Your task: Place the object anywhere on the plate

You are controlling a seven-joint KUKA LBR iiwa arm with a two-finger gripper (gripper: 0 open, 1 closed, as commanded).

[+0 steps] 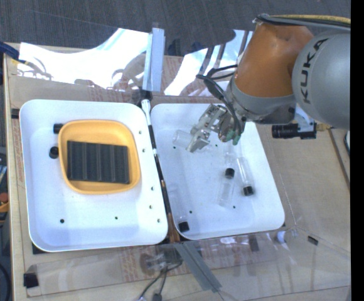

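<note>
Orange-banded arm (276,55) hangs claw (202,137) over right bin (263,212).

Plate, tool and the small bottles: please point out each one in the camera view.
plate (98,132): camera view, on its yellow upper rim.
tool (202,132): camera view, midway between its fingertips.
small bottles (240,175): camera view, on the clear body of one in the right bin.

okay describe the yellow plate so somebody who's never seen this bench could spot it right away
Start with the two shallow white bins side by side and take the left bin, the one away from the grey and orange arm. The plate lies in its upper half. It is the one yellow thing in the bins, a rounded rectangle with a dark ribbed panel in its middle.
</note>
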